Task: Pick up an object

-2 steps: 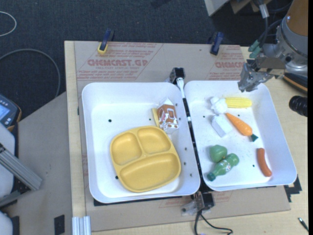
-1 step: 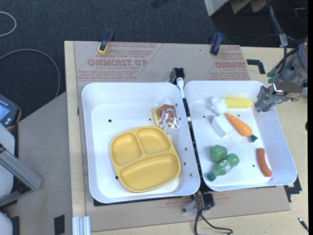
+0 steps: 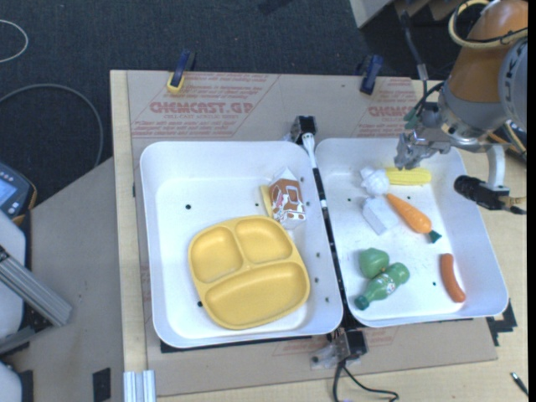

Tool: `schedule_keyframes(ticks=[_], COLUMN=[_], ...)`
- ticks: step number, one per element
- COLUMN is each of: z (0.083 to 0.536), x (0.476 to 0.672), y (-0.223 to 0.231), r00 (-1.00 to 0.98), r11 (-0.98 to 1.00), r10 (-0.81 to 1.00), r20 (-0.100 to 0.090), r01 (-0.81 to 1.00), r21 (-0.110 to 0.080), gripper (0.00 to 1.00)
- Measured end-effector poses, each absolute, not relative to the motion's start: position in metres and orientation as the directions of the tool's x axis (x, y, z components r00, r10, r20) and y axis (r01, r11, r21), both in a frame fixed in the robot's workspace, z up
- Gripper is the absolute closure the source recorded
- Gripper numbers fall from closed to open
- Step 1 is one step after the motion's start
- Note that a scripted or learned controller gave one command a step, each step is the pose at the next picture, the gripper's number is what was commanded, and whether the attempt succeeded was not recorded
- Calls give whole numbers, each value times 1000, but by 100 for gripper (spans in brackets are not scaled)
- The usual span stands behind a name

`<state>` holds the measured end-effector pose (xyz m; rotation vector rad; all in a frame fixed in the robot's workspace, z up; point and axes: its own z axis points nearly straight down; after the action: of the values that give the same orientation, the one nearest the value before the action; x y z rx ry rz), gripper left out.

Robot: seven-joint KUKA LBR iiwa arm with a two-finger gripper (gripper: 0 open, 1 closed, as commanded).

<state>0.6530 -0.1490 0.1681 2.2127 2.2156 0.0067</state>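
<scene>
You have nothing lifted yet: every candidate lies on the floor of the right-hand shallow white plastic bin, so the pick itself is all ahead of you. The hand sits low at that bin's far edge, right above the near end of the small yellow corn-cob toy, touching it or close to it. Whether it has closed on anything, you cannot tell from this slant. Taking the corn as your landmark: the orange plastic carrot lies just nearer the camera, the white lumpy piece just beside its left end, the green toy bottle and red sausage well apart toward the near edge.
</scene>
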Motion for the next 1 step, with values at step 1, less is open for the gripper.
schedule_keyframes(ticks=[1], z=[186], x=[653], y=[-68], r00=[-7], r11=[7], r10=[1000], r20=[1], r01=[1000], r21=[3], gripper=[100])
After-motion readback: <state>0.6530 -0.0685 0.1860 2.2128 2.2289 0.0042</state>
